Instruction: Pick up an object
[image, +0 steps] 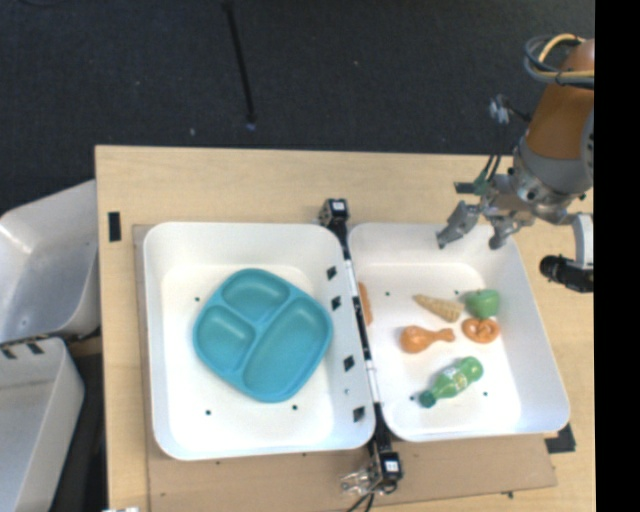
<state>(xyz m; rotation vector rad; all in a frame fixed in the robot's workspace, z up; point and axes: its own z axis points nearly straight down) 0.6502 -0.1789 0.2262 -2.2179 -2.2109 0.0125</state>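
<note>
Now gripper (474, 228) open, empty, above right bin (540, 400).

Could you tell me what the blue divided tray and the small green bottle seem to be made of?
The blue divided tray looks like moulded plastic with a matte finish: even colour, rounded compartments, no glare. The green bottle also seems plastic, a little glossier, with a pale highlight along its side, though it is too small to be sure.
</note>
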